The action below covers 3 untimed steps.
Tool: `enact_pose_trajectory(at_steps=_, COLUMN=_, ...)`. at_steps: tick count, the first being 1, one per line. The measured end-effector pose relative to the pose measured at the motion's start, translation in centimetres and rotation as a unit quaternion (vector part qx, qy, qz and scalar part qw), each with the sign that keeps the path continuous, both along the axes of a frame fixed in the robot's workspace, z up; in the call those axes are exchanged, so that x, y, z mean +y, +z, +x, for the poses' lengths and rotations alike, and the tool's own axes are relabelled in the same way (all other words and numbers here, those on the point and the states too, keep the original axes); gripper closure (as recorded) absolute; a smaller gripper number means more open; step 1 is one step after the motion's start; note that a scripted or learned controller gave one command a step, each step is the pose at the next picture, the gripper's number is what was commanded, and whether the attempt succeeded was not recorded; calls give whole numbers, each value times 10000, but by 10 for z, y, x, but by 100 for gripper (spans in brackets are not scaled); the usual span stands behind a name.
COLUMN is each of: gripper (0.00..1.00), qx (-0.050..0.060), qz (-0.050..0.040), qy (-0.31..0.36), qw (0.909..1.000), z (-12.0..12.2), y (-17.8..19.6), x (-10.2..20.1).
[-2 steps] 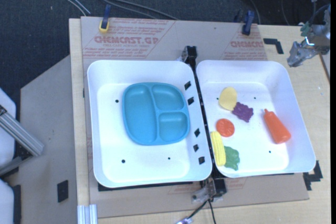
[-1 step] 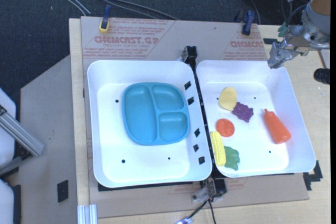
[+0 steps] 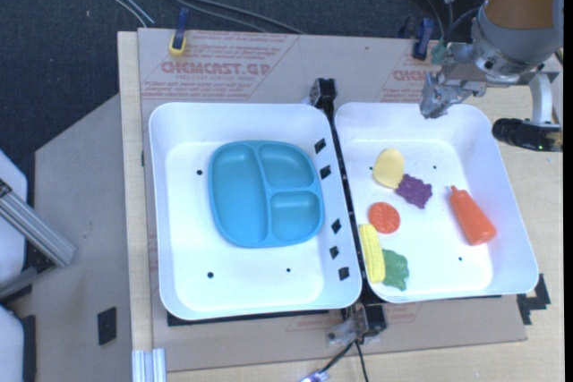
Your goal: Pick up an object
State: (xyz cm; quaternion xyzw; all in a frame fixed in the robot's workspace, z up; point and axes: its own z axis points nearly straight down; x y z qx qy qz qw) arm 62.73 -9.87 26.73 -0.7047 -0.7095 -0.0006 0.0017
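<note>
The right bin (image 3: 501,183) holds several toy foods: a yellow lemon-like piece (image 3: 389,166), purple grapes (image 3: 414,190), a red-orange round slice (image 3: 384,217), an orange bottle-shaped piece (image 3: 470,216), a yellow corn cob (image 3: 371,250) and a green leafy piece (image 3: 395,270). My gripper (image 3: 435,106) hangs over the far rim of the right bin, above and behind the lemon piece. Its fingers look close together with nothing between them.
The left bin (image 3: 179,192) holds a blue divided plate (image 3: 266,192). A black hinge strip (image 3: 329,183) runs between the bins. Clamps (image 3: 179,38) sit on the board behind them, and cables lie on the dark floor beyond.
</note>
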Motion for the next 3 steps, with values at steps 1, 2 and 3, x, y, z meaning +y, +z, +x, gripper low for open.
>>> enact_pose_trajectory(at_steps=1, gripper=100, qx=1, qz=1, qy=1, qw=10000, z=4, y=-7, x=64)
enact_pose_trajectory(at_steps=2, gripper=100, qx=14, qz=-5, qy=-13, qw=10000, z=4, y=-30, x=114)
enact_pose_trajectory(at_steps=3, gripper=100, qx=-10, qz=-8, qy=-8, qw=10000, z=16, y=-43, x=169)
